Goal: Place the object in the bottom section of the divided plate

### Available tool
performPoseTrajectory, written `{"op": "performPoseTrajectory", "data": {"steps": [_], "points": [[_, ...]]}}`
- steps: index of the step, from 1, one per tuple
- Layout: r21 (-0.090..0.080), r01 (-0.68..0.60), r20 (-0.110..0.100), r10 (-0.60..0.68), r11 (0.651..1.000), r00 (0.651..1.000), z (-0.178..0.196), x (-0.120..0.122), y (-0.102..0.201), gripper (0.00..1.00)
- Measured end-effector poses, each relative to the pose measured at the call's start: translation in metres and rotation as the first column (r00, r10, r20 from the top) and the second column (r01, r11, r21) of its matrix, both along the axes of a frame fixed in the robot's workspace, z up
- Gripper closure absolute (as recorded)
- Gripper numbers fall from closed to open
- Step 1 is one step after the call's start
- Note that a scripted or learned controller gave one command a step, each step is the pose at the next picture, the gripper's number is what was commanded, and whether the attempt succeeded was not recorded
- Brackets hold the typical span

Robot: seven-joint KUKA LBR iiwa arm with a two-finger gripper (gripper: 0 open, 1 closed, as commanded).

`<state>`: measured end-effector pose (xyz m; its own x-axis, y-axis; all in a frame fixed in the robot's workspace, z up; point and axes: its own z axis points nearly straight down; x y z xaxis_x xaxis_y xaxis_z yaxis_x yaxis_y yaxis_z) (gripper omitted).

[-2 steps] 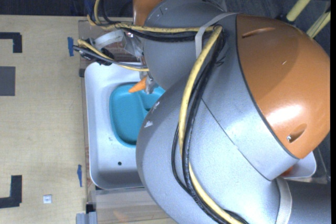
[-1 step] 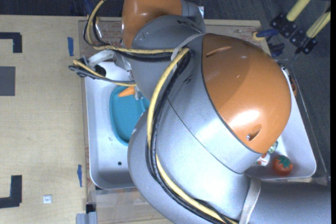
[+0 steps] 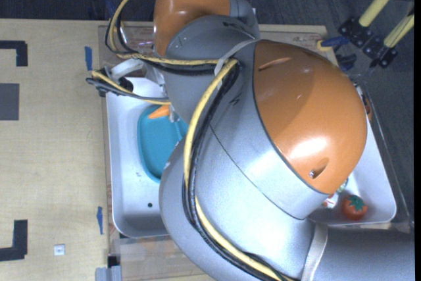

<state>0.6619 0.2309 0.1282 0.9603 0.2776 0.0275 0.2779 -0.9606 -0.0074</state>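
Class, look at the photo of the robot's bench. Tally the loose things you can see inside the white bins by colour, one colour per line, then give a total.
Blue: 1, plate
Orange: 1, piece at the plate's top edge
Red: 1, tomato-like toy
Total: 3; the arm hides much of both bins.

The arm (image 3: pixel 263 168) is built of bulky rounded segments in glossy silver-grey metal, capped with two smooth orange domes, one large and one smaller. A yellow cable (image 3: pixel 197 141) edged in black runs along the joints and loops beside the smaller dome.
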Motion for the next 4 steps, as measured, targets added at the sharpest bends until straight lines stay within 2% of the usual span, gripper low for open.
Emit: {"op": "performPoseTrajectory", "data": {"steps": [1, 2, 3, 4], "points": [[0.001, 0.003, 0.0, -0.003, 1.0, 1.0, 0.009, 0.0, -0.001, 1.0], [-0.002, -0.11, -0.002, 0.11, 0.994, 0.994, -0.016, 0.0, 0.003, 1.0], [-0.013, -0.145, -0.019, 0.144, 0.989, 0.989, 0.056, -0.001, -0.005, 1.0], [-0.014, -0.033, -0.022, 0.033, 0.999, 0.999, 0.076, -0.003, -0.007, 1.0]]}}
